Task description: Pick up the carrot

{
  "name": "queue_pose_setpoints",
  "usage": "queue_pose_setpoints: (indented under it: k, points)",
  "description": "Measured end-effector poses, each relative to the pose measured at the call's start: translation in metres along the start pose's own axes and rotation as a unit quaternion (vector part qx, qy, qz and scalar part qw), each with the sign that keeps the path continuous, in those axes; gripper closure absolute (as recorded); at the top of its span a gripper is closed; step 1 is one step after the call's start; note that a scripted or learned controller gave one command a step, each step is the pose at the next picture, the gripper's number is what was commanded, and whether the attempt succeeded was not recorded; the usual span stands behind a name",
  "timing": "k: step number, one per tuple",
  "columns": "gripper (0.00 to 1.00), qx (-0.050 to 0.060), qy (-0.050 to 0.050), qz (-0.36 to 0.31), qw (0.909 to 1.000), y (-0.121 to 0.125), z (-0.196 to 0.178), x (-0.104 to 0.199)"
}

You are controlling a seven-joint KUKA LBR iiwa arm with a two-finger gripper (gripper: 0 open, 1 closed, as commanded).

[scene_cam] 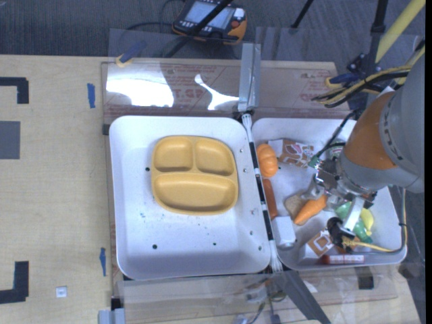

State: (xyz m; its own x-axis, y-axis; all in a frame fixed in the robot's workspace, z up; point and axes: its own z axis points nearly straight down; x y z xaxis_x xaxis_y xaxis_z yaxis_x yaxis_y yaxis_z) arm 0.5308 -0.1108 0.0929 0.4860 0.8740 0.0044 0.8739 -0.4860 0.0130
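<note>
the smooth orange tapered carrot lies tilted in the right shallow white plastic bin, and everything else is placed from it. the two-finger gripper sits right at the carrot's upper right end, under the grey arm with its orange band; whether the fingers are spread or pressed together, or touching the carrot, cannot be told, since the wrist hides them. to the carrot's upper left, against the bin's left wall, is a small round orange pumpkin-like toy, with a long reddish-orange stick shape below it, left of the carrot. just left of the carrot is a tan lump. lower right of the carrot are green and yellow toy pieces. well to the carrot's left, in the left shallow white plastic bin, rests a yellow three-compartment plastic plate.
</note>
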Motion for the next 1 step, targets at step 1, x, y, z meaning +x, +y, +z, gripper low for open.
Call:
queue_pose_setpoints:
  k: [1]
  points:
    - [1.00, 0.007, -0.002, -0.067, 0.9977, -0.0582, -0.0915, 0.0049]
